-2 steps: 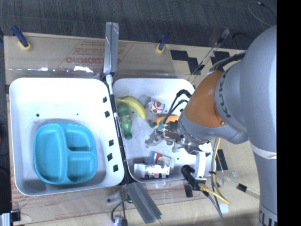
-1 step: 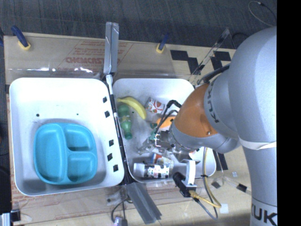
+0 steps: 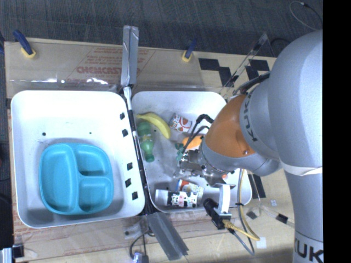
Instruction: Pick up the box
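White with dark markings and a touch of red and blue print, the box (image 3: 179, 198) is seen lying on its side near the lower edge of the right bin (image 3: 181, 96), in the lower middle of the frame. It is long and narrow, its length running left to right, and its left end is pressed close to the bin's wall. The print on it is too small to be read. Its right end is partly covered by the dark and white hardware hanging from the arm's wrist, so its full length cannot be judged.

The gripper (image 3: 187, 161) is placed just above the box in the frame, under the orange band (image 3: 233, 133) of the grey arm (image 3: 296, 108). It is largely hidden by the wrist and blurred, so whether it is open or closed cannot be told, and no contact with the box can be made out.

Further up in the same bin a banana (image 3: 157, 123), a green bottle (image 3: 146, 141) and a white and orange packet (image 3: 180, 123) are found; the packet's right side is cut off by black cables. A blue divided plate (image 3: 77, 178) is held in the left bin (image 3: 22, 147).
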Robot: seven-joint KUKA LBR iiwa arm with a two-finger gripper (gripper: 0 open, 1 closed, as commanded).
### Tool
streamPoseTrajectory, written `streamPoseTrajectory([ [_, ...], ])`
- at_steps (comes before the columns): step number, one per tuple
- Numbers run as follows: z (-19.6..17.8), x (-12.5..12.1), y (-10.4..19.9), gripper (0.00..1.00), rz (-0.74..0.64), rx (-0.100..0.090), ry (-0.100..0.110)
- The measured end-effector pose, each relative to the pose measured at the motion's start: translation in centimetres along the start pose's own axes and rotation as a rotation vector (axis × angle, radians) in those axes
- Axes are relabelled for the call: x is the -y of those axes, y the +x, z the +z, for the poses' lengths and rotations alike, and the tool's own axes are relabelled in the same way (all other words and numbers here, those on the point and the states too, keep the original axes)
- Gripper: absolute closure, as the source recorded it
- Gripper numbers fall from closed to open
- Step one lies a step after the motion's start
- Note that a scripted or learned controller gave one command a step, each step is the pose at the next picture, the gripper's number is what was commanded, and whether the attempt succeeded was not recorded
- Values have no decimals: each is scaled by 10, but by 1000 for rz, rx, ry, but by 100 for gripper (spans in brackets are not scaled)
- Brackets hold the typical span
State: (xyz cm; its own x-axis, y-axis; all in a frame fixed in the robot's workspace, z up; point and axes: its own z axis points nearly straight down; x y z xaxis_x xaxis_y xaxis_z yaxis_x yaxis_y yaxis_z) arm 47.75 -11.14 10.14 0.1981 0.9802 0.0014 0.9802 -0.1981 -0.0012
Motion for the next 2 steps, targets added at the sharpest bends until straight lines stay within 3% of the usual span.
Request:
streamPoseTrajectory([
  [1,1,1,0,0,0,1,2],
  [2,1,1,0,0,0,1,3],
])
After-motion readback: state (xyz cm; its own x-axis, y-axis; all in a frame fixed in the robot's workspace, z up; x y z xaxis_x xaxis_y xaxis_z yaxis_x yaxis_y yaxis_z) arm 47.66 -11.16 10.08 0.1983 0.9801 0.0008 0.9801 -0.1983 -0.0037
